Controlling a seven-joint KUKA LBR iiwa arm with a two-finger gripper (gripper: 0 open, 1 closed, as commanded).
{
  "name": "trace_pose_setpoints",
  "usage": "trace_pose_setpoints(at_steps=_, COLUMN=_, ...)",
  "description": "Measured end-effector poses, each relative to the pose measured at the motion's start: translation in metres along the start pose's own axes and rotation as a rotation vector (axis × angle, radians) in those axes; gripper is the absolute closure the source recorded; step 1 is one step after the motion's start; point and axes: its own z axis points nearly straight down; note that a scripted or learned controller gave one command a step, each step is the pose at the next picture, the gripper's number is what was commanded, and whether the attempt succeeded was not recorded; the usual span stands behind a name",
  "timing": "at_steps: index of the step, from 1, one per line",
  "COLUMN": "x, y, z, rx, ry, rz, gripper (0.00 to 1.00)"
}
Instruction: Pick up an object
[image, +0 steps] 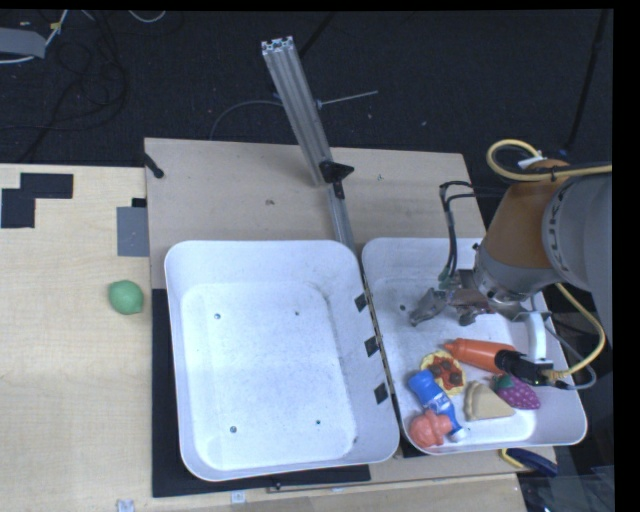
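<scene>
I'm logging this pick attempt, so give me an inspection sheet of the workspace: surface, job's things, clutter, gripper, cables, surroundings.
Surface: bench bearing a left bin and a right bin side by side.
Job's things: toy pile in the right bin's near end, including an orange carrot, blue bottle, purple grapes and a pink piece.
Clutter: green ball on the bench left of the bins.
Gripper: gripper low over the right bin, nothing visibly between its fingers.
Cables: yellow cable looped on the arm; dark cables on the floor behind.
Surroundings: slanted metal rail behind the bins.
</scene>
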Motion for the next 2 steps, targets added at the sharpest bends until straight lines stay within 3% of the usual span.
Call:
trace_pose_setpoints(at_steps=1, x=-0.001, y=0.0, z=-0.011, rx=-0.002, ry=0.0, rz=0.002, gripper=1.0)
trace_pose_setpoints(at_steps=2, x=-0.008, y=0.002, z=-0.056, rx=-0.004, ry=-0.001, rz=0.002, gripper=1.0)
